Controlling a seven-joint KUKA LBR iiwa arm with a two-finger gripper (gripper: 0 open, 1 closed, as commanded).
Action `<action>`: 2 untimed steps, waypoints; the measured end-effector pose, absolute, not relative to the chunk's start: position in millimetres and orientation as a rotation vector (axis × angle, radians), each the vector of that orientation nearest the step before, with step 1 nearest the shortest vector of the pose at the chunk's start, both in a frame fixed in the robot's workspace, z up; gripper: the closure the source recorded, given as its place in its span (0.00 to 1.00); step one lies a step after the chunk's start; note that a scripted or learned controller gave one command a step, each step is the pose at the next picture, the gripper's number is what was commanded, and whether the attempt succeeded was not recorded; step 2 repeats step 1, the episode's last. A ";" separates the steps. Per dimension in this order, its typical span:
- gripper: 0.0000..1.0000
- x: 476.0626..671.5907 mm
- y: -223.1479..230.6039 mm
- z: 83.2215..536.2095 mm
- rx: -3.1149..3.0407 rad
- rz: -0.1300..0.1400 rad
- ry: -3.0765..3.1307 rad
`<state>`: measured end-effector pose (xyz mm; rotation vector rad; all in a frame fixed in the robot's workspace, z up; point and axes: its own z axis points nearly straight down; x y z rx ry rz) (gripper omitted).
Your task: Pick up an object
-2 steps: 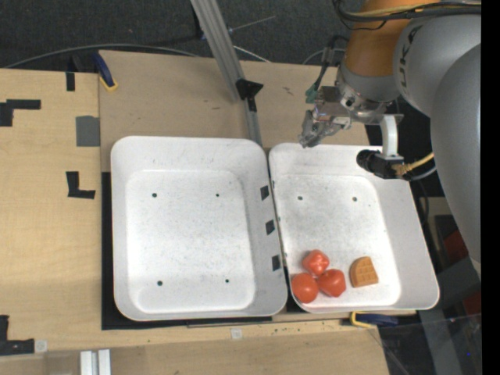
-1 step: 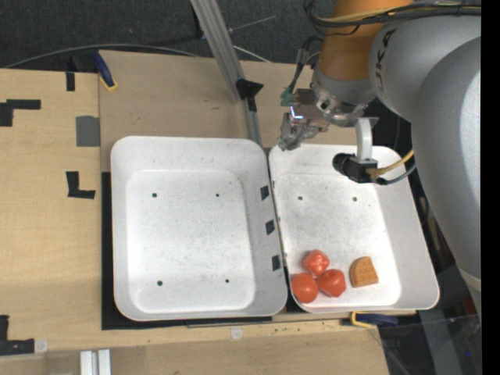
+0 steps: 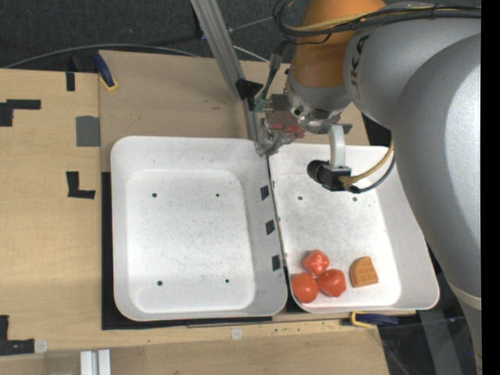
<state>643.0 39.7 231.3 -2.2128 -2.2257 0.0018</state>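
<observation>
Grey casing of the arm fills the camera view's right side and runs off the frame, covering the right bin's far corner and right rim. Beneath the orange band the wrist is a dark tangle of cables and fittings, and the gripper is hard to make out: it sits at the bins' far edge, just above the seam between them, and I cannot tell how it stands or whether it touches the rim. Nothing is visible in its grasp.

The red pieces form a tight cluster of three rounded lumps, touching one another, at the right bin's near left corner against the wall. Just beside them lies a small tan, ridged block. Both are well apart from the gripper. The left bin shows speckled white flooring.
</observation>
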 end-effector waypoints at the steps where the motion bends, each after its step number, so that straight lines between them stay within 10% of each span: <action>1: 1.00 636.8 97.0 220.4 -2.211 0.003 -2.227; 2: 1.00 636.8 97.0 220.4 -2.211 0.003 -2.227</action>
